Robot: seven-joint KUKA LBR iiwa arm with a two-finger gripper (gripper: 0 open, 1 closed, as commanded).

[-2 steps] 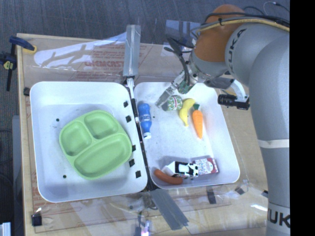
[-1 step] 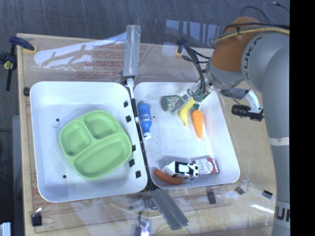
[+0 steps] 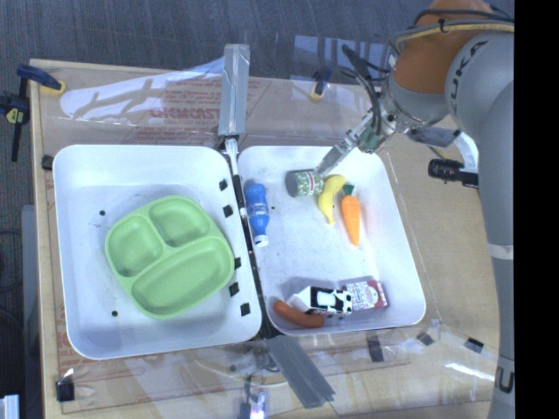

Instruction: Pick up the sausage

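bench: wooden benchtop [image 3: 44, 260] sitting under a clear plastic sheet w/ printed red lettering; dark grey carpet-like floor behind; blue clamps at the left edge.
bins: two shallow white plastic bins w/ rounded corners lying side by side, left bin [image 3: 74, 190], right bin [image 3: 397, 234]; grey metal divider bar [image 3: 234, 94] running up from between them.
left bin: holding a light-green plastic three-compartment plate [image 3: 170, 256], smooth, matte.
right bin: blue-and-white small plastic bottle [image 3: 257, 209] lying near the left wall; small green-patterned can [image 3: 304, 182] on its side; yellow curved banana [image 3: 329, 197] just beside an orange tapered carrot w/ green top [image 3: 351, 218]; cow-print and maroon milk carton [image 3: 342, 298] lying flat near the front wall.
target: reddish-brown smooth sausage [image 3: 299, 315] lying in the front-left corner of the right bin, touching the carton's cow-print end; long axis running roughly left-right, right end dipping slightly toward the front wall.
gripper: thin grey two-finger gripper [image 3: 325, 166] reaching in at a slant above the can & banana, well apart from the sausage; fingers – can't tell if apart or together, too small.
arm: grey w/ orange band, coming in from the right.
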